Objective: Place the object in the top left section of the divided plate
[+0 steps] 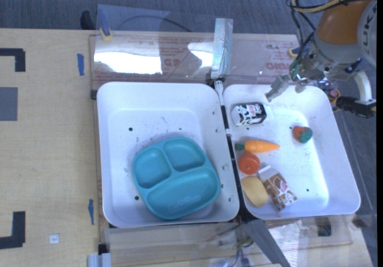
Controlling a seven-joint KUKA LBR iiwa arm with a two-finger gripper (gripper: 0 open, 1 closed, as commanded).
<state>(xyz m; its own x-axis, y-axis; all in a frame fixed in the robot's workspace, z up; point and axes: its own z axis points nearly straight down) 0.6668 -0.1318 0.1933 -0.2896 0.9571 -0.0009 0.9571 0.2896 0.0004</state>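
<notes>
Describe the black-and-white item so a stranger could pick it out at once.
Find the right bin, the one holding the toys. At its upper left, above the carrot, lies a small carton. It alone has black-and-white cow patches; its neighbours are orange, red, yellow or brown.

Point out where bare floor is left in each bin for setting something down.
Left bin: bare along the back, behind the blue divided plate. Right bin: bare between the strawberry and the front rim. Crowded: its left side, with milk carton, carrot, tomato, lemon and brown packet.
</notes>
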